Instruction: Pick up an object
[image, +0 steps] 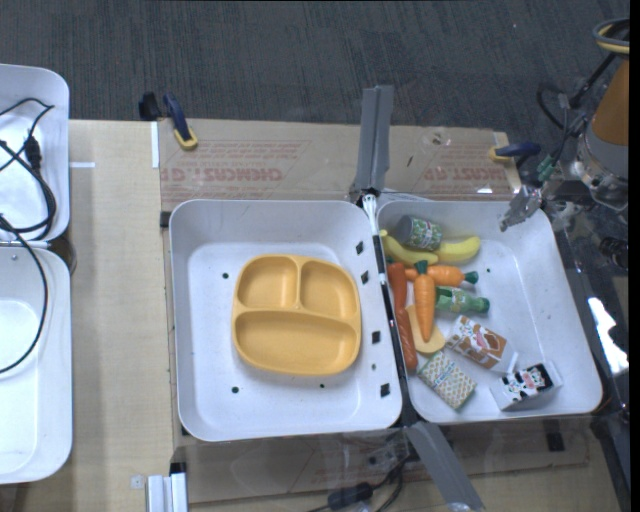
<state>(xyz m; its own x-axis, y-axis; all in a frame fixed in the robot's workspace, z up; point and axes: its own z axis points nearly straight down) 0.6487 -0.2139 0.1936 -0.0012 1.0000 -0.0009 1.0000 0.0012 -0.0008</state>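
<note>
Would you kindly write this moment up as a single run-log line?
stage: pre-grasp | gripper: over right bin's far right corner, holding nothing | toys: in right bin | yellow plate: in left bin

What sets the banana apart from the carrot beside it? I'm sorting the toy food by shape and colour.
The banana is yellow, while the carrot is orange with a green top. The banana is curved and lies across the right bin, while the carrot is straight, tapered and lies along the bin's length, tip toward the near edge. The banana sits nearer the far wall; the carrot sits mid-bin. Both lie flat in the same bin.
</note>
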